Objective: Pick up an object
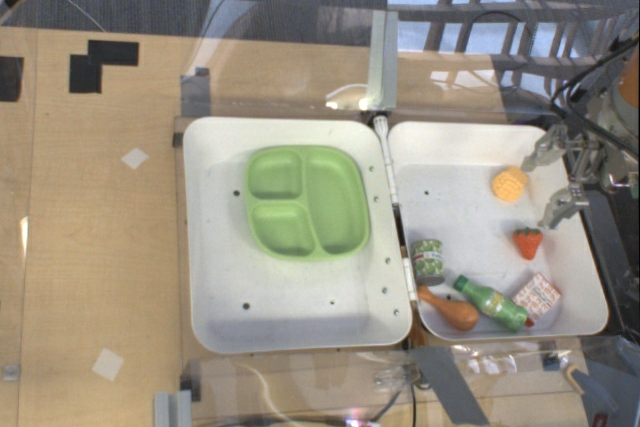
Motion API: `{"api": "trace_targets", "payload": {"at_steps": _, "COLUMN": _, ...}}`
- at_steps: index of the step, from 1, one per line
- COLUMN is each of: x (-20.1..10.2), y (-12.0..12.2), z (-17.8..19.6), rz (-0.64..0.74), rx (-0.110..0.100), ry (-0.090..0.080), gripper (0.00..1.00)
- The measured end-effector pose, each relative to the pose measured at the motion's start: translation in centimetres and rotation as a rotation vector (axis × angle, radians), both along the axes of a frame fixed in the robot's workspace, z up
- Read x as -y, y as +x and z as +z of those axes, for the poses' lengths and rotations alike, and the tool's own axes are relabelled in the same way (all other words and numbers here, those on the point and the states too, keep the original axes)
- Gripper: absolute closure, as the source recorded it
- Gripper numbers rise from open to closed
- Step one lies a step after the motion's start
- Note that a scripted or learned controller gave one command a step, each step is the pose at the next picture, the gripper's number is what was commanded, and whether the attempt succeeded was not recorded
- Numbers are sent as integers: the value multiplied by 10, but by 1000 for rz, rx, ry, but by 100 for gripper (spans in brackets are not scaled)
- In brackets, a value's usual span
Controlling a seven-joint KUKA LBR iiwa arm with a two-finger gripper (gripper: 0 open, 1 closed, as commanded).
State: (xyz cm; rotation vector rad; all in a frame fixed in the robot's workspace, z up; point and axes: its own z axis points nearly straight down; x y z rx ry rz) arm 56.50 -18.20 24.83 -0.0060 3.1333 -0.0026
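Gripper (pixel 556 181) hangs over the right bin (pixel 592 315) with fingers spread and nothing between them; the arm is cut off at the right edge. Just beside it lie a yellow fruit (pixel 509 184) and strawberry (pixel 528 242). Bottle (pixel 491 303), can (pixel 427 258), drumstick (pixel 449 309) and a small carton (pixel 537 297), print unreadable, crowd the near wall. Left bin (pixel 215 315) holds a green tray (pixel 305 201).

Two white bins (pixel 200 315) sit side by side, holding one green plate (pixel 305 202), one yellow ball (pixel 509 184), one strawberry (pixel 528 242), one can (pixel 428 258), one drumstick (pixel 449 308), one green bottle (pixel 491 303) and one small carton (pixel 537 297).
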Motion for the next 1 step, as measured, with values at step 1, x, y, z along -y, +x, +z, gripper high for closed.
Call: {"api": "trace_targets", "payload": {"at_steps": 1, "x": 21, "y": -11, "z": -123, "rz": 102, "rx": -10, "ry": 3, "gripper": 0}}
